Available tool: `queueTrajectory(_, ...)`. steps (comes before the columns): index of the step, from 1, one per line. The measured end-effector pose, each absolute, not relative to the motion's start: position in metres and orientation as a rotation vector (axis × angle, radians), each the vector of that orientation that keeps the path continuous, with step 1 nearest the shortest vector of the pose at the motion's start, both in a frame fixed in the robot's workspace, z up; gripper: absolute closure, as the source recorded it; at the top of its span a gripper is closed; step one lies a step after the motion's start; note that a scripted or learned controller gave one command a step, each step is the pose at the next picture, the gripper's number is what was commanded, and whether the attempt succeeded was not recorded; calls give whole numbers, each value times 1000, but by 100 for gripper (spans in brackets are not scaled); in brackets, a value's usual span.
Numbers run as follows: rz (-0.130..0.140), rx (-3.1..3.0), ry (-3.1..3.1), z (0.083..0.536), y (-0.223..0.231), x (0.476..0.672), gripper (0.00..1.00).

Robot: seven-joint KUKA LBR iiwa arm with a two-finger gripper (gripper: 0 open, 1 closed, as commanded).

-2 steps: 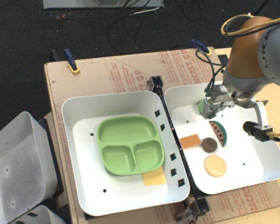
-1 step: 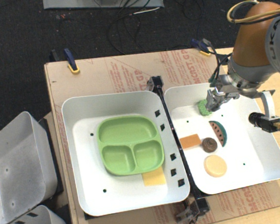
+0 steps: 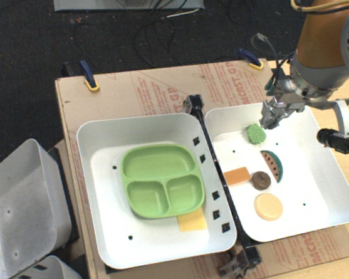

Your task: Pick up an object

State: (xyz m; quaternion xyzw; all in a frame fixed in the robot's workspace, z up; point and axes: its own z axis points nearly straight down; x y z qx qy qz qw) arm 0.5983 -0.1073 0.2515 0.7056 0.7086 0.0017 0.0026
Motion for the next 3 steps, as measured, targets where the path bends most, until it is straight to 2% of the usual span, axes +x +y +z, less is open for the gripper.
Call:
queueTrajectory(2,0,2214,2232,239,10,595,100)
queueTrajectory(3,4,2214,2228,246,61,608,100)
